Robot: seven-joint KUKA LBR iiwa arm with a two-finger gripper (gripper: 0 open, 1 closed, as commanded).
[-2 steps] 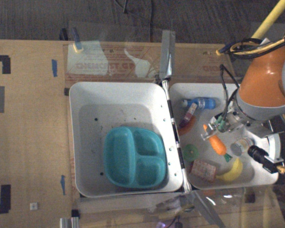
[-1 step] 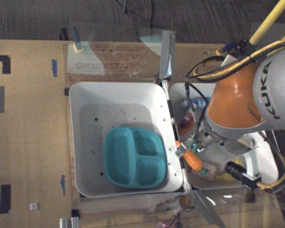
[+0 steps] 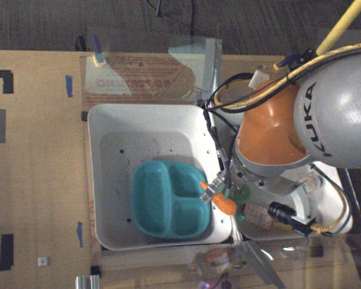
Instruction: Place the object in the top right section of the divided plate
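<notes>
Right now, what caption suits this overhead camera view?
KUKA arm's gripper brings an orange object to the teal divided plate.

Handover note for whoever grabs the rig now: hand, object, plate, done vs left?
Hand: at the right edge of the left white plastic bin; the small orange carrot-like object sits at its tip, but whether it is gripped can't be told.
Plate: teal plastic divided plate lies in the left bin, nothing in its sections.
Done: object brought to the plate's right rim.
Left: move it over the top right section, release, withdraw.
</notes>
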